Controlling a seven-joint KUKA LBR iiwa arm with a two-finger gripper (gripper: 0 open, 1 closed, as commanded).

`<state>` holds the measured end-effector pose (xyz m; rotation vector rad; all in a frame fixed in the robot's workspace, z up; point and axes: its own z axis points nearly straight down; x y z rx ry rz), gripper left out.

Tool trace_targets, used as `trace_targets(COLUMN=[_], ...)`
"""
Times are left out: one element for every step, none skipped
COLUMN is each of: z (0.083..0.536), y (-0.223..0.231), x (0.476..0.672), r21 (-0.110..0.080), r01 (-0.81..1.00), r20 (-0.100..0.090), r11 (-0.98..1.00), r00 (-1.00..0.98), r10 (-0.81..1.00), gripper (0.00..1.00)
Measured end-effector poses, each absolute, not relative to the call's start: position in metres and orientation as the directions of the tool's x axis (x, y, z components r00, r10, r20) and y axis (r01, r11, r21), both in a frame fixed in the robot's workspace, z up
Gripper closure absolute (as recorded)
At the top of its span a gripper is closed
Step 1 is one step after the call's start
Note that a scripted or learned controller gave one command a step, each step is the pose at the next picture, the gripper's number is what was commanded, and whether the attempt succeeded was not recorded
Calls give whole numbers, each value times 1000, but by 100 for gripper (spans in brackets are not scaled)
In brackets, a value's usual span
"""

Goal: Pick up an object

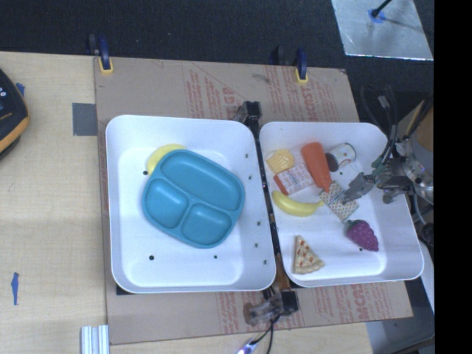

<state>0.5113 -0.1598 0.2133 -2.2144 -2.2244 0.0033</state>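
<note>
Grey claw [359,186] sits low in the right bin [402,271] by the speckled block [341,201], grip unclear, so it should close on just one toy.

The blue divided plate [193,198] in the left bin [125,220] covers most of a yellow object [164,154], of which a curved sliver shows at the plate's upper left; what it is cannot be told. At the picture's left edge a black and orange device [10,116] is cut off. In the right bin [402,260], the gripper [359,186] is a blurred grey shape above the bin's right part, and its fingers' state cannot be told. It overlaps the upper right corner of a patterned packet [340,202]. The small round black and white object [341,155] beside the carrot [317,165] is too small to identify. The arm's body merges with cables at the right.
</note>
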Motion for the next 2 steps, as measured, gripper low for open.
trace_targets(z=[110,92], y=[-212,-179], x=[510,599], r21=[-5,-2], r01=[1000,1000], r20=[0,-1], r11=[5,7], r00=[-5,-7], r10=[1000,1000], gripper=[0,0])
